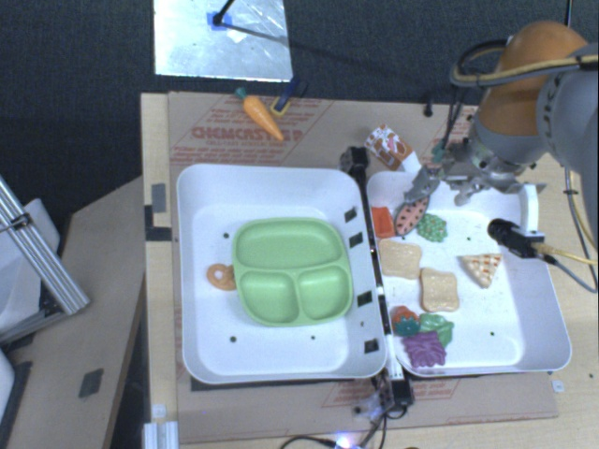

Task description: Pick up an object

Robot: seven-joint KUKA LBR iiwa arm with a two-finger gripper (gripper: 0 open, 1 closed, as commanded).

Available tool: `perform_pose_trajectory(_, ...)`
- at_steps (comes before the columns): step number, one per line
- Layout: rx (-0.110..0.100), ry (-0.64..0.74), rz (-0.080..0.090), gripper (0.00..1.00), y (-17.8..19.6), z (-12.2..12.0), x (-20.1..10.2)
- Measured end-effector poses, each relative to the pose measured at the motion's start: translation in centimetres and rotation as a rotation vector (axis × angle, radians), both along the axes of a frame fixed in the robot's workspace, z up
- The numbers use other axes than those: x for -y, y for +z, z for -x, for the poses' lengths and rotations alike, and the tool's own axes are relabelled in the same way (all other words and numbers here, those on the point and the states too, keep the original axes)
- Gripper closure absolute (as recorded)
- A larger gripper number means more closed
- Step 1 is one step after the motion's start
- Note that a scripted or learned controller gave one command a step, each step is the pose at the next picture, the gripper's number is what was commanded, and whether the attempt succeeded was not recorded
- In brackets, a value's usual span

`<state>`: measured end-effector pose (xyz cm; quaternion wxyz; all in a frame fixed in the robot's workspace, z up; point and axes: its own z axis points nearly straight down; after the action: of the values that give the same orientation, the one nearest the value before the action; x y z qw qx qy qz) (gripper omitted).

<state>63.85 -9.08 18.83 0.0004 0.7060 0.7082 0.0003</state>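
Grey and orange, the arm hangs over the right bin; its gripper is at the bin's far left corner, above a red speckled piece.

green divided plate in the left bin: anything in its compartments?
Empty. All three compartments of the green plate show bare green; the pretzel lies beside it on the left bin floor, outside its rim.
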Motion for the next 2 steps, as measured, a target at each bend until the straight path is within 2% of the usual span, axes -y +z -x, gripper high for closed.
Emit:
perform_pose_trajectory(1,-0.003,0.001,-0.001,0.0,-5.7,0.5,-0.8)
perform_pose_trajectory(2,0.007,-0.002,0.007,0.0,-9.9,0.2,-0.5)
